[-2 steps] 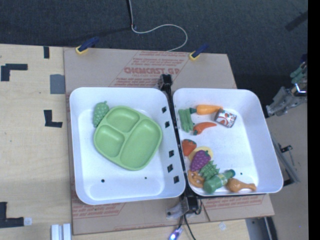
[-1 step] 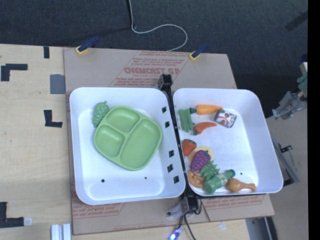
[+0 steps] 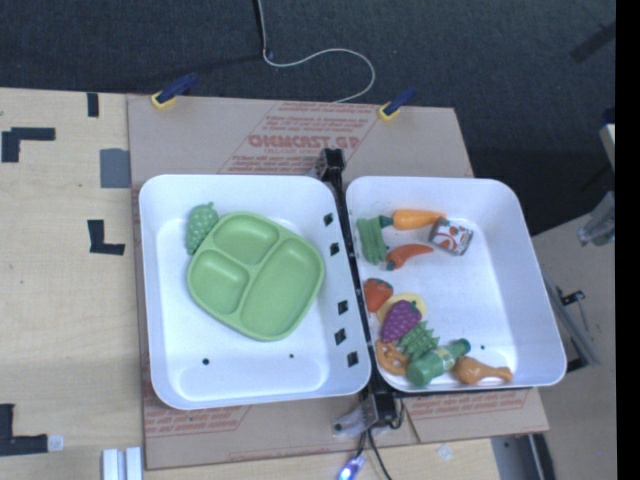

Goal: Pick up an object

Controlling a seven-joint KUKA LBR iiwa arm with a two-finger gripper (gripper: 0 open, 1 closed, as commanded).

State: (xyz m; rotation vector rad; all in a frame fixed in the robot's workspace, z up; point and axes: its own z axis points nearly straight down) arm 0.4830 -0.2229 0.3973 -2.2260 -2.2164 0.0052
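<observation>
The right bin [image 3: 500, 268] holds several toy foods along its left and front sides. An orange carrot [image 3: 417, 218] lies near the back, with a small red and white can [image 3: 451, 236] beside it. Below them sit a green vegetable [image 3: 371, 238] and a red-orange pepper [image 3: 408, 256]. Further forward are a red strawberry [image 3: 377, 293], purple grapes [image 3: 399, 320], a green piece [image 3: 432, 364] and an orange-brown piece [image 3: 482, 372]. In the left bin [image 3: 165, 268] rests a green divided plate [image 3: 256, 275] with a green grape bunch [image 3: 202, 225] at its back left corner.
Both bins stand on a cardboard sheet [image 3: 300, 138] held by yellow and blue clamps [image 3: 175, 89]. A white cable [image 3: 310, 58] loops over the dark floor behind. Black clips [image 3: 331, 163] join the bins along the middle divider.
</observation>
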